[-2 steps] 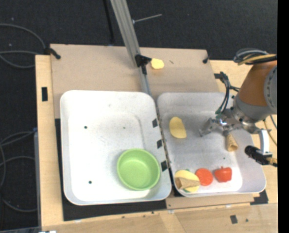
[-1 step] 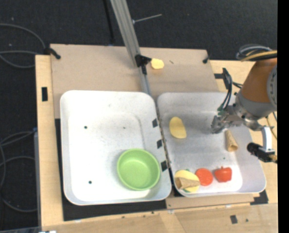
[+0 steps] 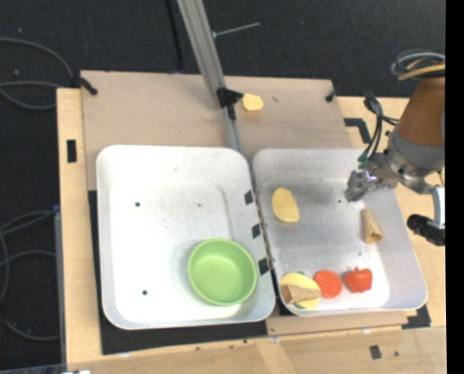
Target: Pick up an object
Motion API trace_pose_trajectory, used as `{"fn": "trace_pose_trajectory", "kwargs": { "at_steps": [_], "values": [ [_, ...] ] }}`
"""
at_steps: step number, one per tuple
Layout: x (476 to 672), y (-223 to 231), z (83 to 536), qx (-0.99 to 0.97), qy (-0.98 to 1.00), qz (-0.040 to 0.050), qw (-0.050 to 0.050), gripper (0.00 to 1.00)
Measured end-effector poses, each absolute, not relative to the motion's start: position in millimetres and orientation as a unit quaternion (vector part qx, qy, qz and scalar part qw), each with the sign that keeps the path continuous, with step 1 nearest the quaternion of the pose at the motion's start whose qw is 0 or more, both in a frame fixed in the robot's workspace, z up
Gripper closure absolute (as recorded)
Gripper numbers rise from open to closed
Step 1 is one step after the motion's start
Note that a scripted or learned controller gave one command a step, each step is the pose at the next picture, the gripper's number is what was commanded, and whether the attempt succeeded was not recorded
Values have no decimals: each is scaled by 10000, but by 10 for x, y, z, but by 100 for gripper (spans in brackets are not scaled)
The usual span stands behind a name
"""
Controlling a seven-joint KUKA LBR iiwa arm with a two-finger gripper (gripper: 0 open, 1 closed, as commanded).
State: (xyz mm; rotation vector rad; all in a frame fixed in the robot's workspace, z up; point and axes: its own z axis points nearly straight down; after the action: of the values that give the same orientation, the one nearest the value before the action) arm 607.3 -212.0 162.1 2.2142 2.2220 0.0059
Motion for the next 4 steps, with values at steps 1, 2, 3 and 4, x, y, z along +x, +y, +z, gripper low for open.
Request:
{"fn": "trace_pose_trajectory", "kwargs": {
  "at_steps": [1, 2, 3, 4],
  "values": [
    [6079, -2130, 2077, 7056, 7086, 4, 10, 100],
    [5909, -1636, 2054, 7052, 7090, -2, 5, 100],
    [5858, -1147, 2214, 7043, 7099, 17, 1, 100],
    [5688, -557, 2265, 7041, 7101, 12, -5, 100]
  ]
}}
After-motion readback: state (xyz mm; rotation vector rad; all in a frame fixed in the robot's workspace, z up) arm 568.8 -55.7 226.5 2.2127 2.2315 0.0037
